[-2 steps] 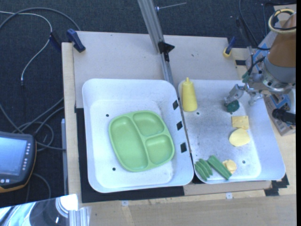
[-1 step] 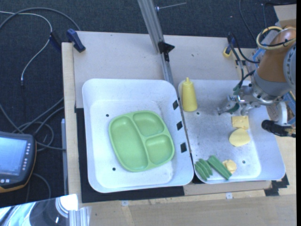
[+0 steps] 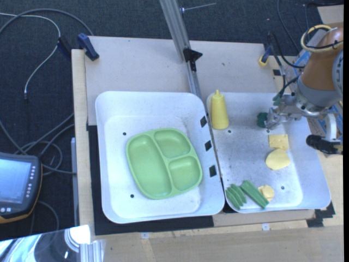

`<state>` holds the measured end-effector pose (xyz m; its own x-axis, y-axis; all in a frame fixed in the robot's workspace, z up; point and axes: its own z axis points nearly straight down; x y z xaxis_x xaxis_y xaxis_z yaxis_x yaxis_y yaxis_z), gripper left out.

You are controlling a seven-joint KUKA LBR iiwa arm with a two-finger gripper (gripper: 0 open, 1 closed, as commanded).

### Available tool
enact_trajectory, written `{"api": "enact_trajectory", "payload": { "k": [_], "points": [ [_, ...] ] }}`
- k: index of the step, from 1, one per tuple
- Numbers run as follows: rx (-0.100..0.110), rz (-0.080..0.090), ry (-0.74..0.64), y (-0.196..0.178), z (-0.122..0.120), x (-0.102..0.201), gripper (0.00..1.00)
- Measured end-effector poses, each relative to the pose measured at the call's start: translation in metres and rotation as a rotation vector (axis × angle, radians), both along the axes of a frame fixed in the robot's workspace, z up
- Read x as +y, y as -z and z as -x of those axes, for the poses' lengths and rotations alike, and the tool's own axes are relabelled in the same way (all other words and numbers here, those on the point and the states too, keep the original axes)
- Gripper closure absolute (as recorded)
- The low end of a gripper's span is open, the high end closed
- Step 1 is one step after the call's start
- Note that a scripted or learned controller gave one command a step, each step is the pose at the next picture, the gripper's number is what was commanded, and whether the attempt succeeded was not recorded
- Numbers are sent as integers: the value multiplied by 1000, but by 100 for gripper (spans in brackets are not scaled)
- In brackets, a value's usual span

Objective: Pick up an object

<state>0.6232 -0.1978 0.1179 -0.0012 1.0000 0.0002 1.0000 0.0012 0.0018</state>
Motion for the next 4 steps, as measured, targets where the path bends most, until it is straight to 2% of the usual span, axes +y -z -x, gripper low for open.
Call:
{"api": "enact_trajectory", "payload": {
  "k": [2,4],
  "points": [
    [-7,3,0,-119,1,-4,100],
    [4,-3,-6,-103,-12,113,100]
  ]
}}
